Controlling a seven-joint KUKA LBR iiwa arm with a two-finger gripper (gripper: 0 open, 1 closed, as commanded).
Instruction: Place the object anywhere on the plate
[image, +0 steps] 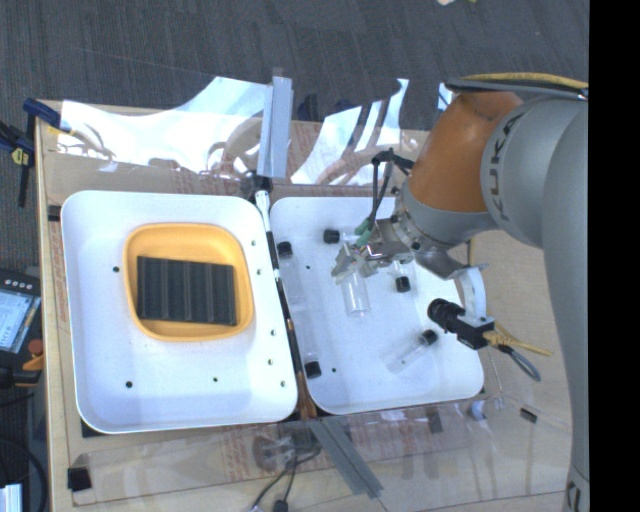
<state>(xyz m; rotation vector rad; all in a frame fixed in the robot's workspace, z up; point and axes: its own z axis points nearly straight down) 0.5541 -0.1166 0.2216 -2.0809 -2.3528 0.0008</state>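
Two shallow white bins sit side by side on the surface in your camera view. You see the left bin (90, 390) carrying a yellow plate (188, 242) with a dark ribbed insert (188, 290) at its centre. The right bin (330, 385) holds the loose pieces: a clear vial (355, 295) lying just below the pincer (362, 258), a second clear vial with a black cap (412, 350) nearer the bin's lower right, and small black pieces scattered across the floor, one (331, 237) near the top and one (402, 284) beside the wrist. The arm (500, 150) reaches in from the right, its orange band above the wrist, and the pincer hangs low over the middle of the right bin, well apart from the plate. You cannot tell whether it is parted or closed, nor whether anything sits between its tips.
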